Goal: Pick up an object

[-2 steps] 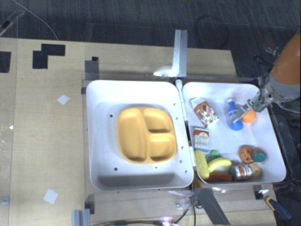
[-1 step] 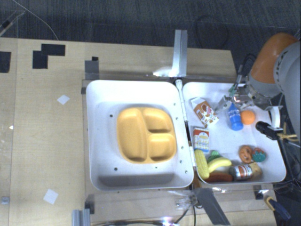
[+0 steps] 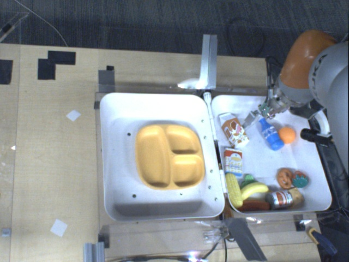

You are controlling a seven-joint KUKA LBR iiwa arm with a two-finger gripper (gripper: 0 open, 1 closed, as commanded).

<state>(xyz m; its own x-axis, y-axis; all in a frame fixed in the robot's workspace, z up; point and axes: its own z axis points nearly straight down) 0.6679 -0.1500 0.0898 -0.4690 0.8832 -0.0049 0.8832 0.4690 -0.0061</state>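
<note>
The gripper (image 3: 260, 112) is positioned low in the right bin (image 3: 316, 162), just above a blue bottle (image 3: 270, 135). Nothing is seen between its fingers. A yellow tray (image 3: 169, 156) lies in the left bin (image 3: 117, 146).

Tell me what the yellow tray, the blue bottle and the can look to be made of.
Yellow tray: likely moulded plastic, matte, with soft rounded compartments. Blue bottle: probably plastic, smooth and slightly glossy. Can: seemingly metal, with a shiny silvery end and a dark label; it may be a toy.
</note>
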